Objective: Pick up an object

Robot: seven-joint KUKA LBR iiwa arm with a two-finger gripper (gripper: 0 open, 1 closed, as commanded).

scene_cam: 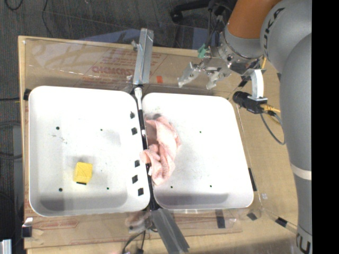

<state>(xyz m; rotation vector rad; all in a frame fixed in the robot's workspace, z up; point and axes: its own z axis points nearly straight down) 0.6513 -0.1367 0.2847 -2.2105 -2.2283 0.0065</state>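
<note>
Pink cloth (161, 150) lies crumpled at the left wall of the right bin (222, 157), nearer than the gripper (198, 78), which hovers spread and empty past the far rim. A yellow block (83, 172) sits in the left bin (63, 115). For a good grasp, I think the arm should descend over the middle of the cloth, away from the wall.

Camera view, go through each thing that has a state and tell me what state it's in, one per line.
Tool: fingers open, holding nothing, above the bench beyond the right bin's far edge.
Pink cloth: crumpled, lying in the right bin against its left wall.
Yellow block: resting flat on the floor of the left bin, untouched.
</note>
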